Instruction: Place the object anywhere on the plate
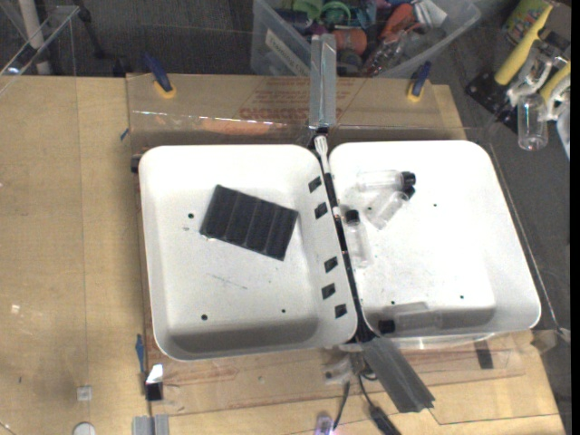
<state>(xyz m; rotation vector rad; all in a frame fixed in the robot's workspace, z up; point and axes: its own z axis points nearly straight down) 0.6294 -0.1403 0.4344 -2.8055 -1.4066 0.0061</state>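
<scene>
A black ridged rectangular plate (249,222) lies flat in the left bin (181,315), a little left of the bin's middle and turned at a slight angle. In the right bin (471,270), near its upper left corner, lie see-through plastic objects. One is a small clear bottle (382,183) with a black cap pointing right. A second clear piece (381,209) lies just below it, with a small dark end towards the divider. Another faint clear piece (359,245) rests close to the divider.
A dark divider strip (328,234) with black tabs runs between the two bins. Behind the bins stands a clear tub of colourful toys (362,7). Blue clamps (161,83) hold the back board. Yellow and white gear (535,71) sits at the far right.
</scene>
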